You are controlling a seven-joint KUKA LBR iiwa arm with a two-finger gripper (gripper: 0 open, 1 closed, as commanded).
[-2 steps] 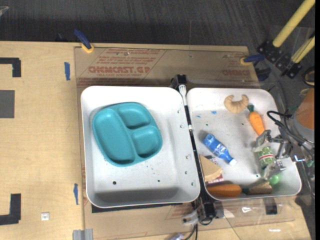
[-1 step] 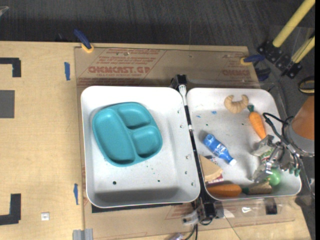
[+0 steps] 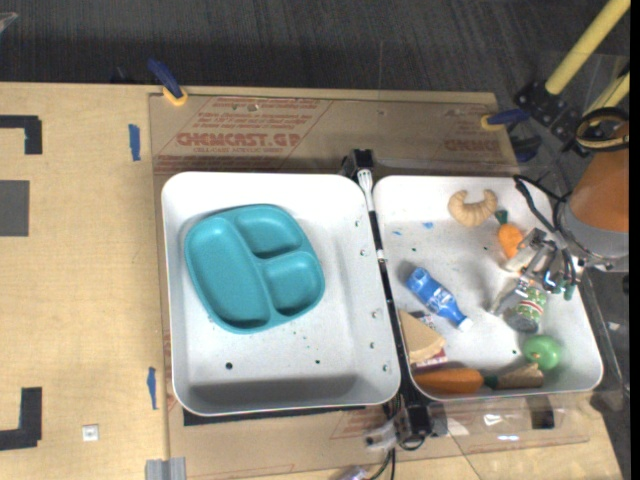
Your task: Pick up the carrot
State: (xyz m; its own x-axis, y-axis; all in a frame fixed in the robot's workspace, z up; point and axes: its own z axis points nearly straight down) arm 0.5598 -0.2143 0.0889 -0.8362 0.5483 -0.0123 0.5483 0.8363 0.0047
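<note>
While a teal divided plate (image 3: 253, 266) fills the left bin (image 3: 190, 368), the right bin (image 3: 400, 203) holds the clutter: a blue-and-white packet (image 3: 437, 297) left of centre, a brown wedge (image 3: 421, 337) below it, an orange-red sausage-like piece (image 3: 449, 379) along the lower rim, and a croissant (image 3: 472, 206) near the top. The carrot (image 3: 510, 239), a small orange piece, lies at the bin's upper right, just above and left of the gripper (image 3: 528, 290), apparently not in its grasp. The gripper hangs over the bin's right side among wires; whether it is spread or closed cannot be told. A green apple (image 3: 542, 350) sits below it, lower right.
</note>
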